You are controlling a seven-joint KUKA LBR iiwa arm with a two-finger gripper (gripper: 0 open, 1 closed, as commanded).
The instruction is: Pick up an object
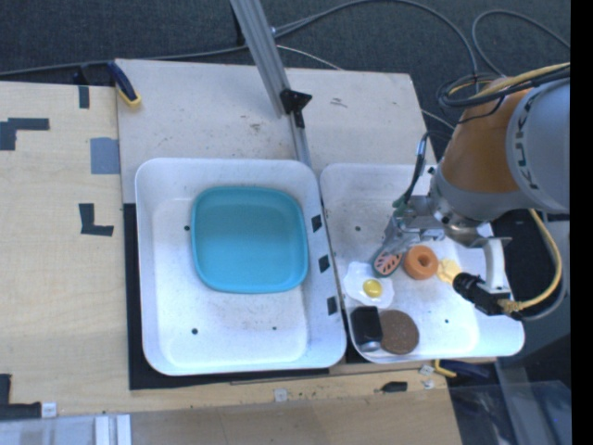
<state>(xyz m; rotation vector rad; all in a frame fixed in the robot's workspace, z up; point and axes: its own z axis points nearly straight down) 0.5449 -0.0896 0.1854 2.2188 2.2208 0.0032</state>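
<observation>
1. Nearest the camera, in the right-hand shallow white bin (482, 341), a round brown disc (399, 331) lies touching a small black block (366, 324); just beyond them sits a white fried-egg toy with a yellow yolk (372, 288).
2. Further in, the end effector (394, 245) hangs low over the same bin. Right at its tip lies a small oval red-and-dark piece (386, 264), the likeliest target, its long axis slanting toward the tip.
3. An orange ring (422, 262) lies just to the right of that piece, with a small yellow piece (448, 270) beyond it.
4. Whether the end effector is spread, closed or gripping the oval piece cannot be told: its tip is small and dark, and merges with the toy.
5. The arm's grey-and-orange body hides the bin's far right corner.
6. Well apart to the left, the other bin (157, 276) holds a turquoise square plate (248, 239).
</observation>
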